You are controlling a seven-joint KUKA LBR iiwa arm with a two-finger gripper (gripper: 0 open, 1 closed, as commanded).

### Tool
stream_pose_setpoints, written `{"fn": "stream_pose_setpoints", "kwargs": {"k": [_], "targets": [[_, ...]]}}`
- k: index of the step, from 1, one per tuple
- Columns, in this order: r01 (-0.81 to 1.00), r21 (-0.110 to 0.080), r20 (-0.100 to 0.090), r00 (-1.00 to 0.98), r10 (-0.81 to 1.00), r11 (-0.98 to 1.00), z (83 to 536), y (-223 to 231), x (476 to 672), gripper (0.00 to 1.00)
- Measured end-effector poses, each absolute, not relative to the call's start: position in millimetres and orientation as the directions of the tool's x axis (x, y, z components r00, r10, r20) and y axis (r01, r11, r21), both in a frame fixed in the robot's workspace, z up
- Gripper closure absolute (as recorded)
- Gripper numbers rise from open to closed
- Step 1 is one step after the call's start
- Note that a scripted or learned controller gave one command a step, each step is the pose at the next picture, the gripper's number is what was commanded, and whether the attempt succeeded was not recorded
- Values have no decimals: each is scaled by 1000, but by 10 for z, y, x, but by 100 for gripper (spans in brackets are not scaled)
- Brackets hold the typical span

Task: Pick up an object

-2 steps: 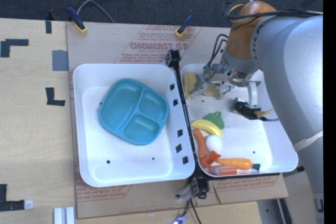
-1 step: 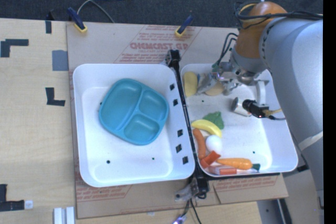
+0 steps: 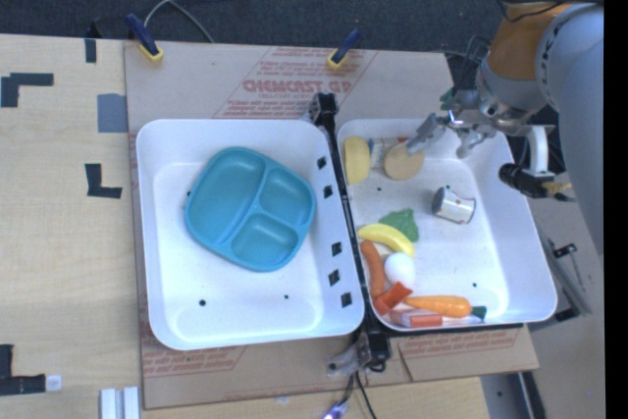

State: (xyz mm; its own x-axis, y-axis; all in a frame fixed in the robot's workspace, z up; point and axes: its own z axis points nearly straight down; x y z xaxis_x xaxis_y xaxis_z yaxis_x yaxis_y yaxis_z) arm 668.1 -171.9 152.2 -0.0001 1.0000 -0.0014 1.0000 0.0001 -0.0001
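My gripper (image 3: 446, 136) hangs over the back of the right bin (image 3: 520, 240), open, with nothing between its fingers. One finger (image 3: 424, 134) points down toward a tan round disc (image 3: 400, 163); a yellow piece (image 3: 356, 160) lies just left of the disc. A small silver can (image 3: 453, 204) lies on its side a little in front of the gripper. Nearer the front lie a green leafy piece (image 3: 401, 222), a banana (image 3: 386, 235), a white egg (image 3: 399, 267), an orange sausage-like piece (image 3: 373, 268), a red piece (image 3: 394, 294) and a carrot (image 3: 439, 305).
The left bin (image 3: 162, 240) holds a blue divided plate (image 3: 250, 208). A black divider (image 3: 334, 201) runs between the bins. The grey arm with its orange band (image 3: 549, 25) comes in from the upper right. Yellow clamps (image 3: 144, 40) hold the cardboard at the back.
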Motion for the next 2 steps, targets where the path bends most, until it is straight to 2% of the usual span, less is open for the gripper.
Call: {"fn": "stream_pose_setpoints", "kwargs": {"k": [1, 2], "targets": [[1000, 0, 0, -1, 1000, 1, 861, -1246, 5961, 0], [1000, -9, -1, 1, 1000, -1, 846, -1071, 6660, 0]]}}
